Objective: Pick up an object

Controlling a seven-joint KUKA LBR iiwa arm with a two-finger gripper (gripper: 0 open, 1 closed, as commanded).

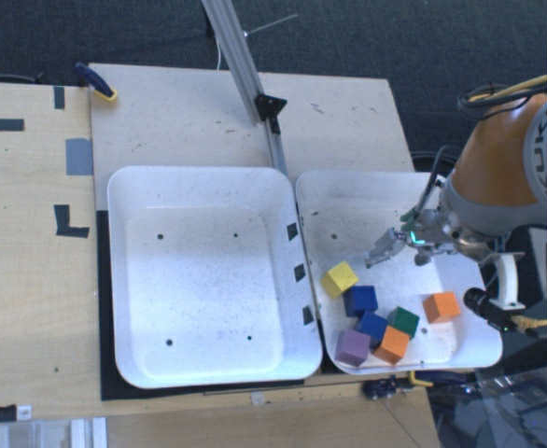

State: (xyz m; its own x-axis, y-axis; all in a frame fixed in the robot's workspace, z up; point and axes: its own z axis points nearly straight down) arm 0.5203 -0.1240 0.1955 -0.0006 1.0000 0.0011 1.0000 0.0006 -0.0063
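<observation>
- Pale wooden bench (208, 129), scuffed, bearing two shallow white plastic bins with speckled floors: the left bin (124, 203) and the right bin (348, 189).
- Grey arm with a broad orange band (502, 161) reaches in from three o'clock.
- Slim grey metal rail (231, 40) slants from twelve o'clock to the bins' shared edge.
- Two-finger metal gripper (399, 248) hangs over the right bin's middle; I cannot tell how its jaws stand, and nothing shows between them.
- Seven small cubes lie loose at the right bin's six o'clock: one yellow cube (341, 277), two blue cubes (360, 300) (372, 326), one green cube (404, 321), two orange cubes (394, 344) (441, 307), one purple cube (353, 346).
</observation>
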